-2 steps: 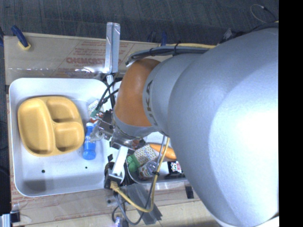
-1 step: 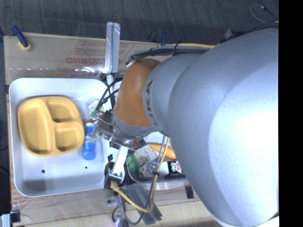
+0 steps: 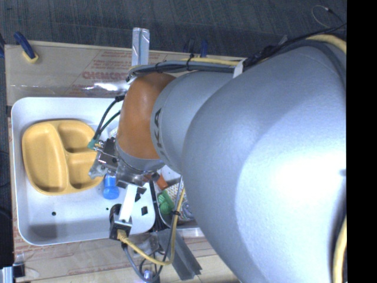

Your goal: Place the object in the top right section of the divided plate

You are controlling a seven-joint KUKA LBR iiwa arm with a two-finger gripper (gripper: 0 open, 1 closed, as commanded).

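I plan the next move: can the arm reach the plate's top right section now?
Probably yes. The arm hangs right beside the plate, whose sections lie uncovered, and nothing stands between them.

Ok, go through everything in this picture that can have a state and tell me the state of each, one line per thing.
Yellow plastic divided plate: lying flat in the left white bin, its visible sections hold nothing.
Left white bin: holds the plate.
Small blue object: below the wrist, beside the plate's lower right edge, not in any section.
Grey arm with orange band: reaching over the left bin, hiding the right bin.
Green item: partly hidden under the arm.
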